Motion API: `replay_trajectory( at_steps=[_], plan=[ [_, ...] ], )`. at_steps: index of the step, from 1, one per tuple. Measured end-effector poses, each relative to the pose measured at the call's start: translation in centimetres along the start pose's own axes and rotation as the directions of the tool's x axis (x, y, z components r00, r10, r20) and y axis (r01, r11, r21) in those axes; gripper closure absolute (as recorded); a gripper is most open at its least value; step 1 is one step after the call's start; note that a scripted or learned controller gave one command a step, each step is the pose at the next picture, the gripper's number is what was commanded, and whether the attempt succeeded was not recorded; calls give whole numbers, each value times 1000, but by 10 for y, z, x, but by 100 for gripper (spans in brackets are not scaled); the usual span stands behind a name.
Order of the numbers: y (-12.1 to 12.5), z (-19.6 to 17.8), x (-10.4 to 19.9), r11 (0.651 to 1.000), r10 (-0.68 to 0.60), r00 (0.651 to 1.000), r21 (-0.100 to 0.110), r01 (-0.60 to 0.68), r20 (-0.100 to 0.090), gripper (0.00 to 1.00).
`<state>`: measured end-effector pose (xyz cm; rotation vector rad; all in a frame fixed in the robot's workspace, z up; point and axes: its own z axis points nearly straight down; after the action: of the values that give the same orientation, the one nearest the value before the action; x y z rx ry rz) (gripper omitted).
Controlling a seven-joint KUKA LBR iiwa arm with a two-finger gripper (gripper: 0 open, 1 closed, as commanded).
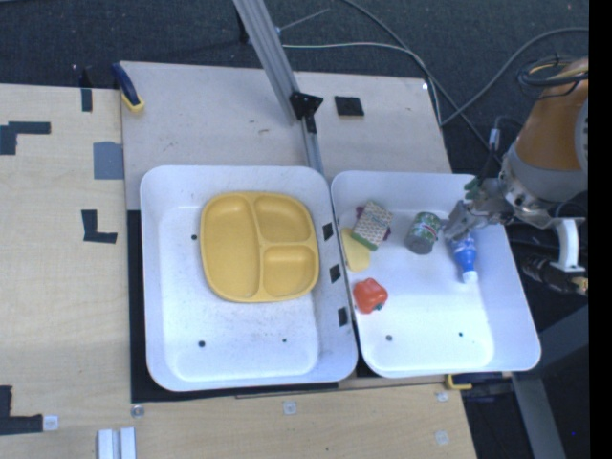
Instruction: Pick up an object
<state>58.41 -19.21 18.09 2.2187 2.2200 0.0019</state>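
Here the claw (462,220) hangs over the right bin (497,347), near that bin's far right corner, just above the blue-and-white tube (466,257) and just right of the grey-green can (424,232). Whether the claw is open or closed cannot be told, and nothing can be seen held in it. Your likely candidates are the tube and the can; the patterned packet (372,224), the yellow piece (357,255) and the red object (369,295) lie further left in the same bin. To do this step well, choose one target: the tube lies lengthwise along the bin's right side, so close across its narrow width and stay off the can and the bin wall. The arm (553,146) enters from the right of the bin, orange band above the wrist, the wrist angled down and leftward towards the bin's far right corner. The yellow divided plate (258,246) sits in the left bin (177,333).
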Motion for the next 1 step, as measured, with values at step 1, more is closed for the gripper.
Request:
replay_trajectory(
  at_steps=[1],
  plan=[
    [8,-50,8,1000,-2,1000,-2,2,0,100]
  ],
)
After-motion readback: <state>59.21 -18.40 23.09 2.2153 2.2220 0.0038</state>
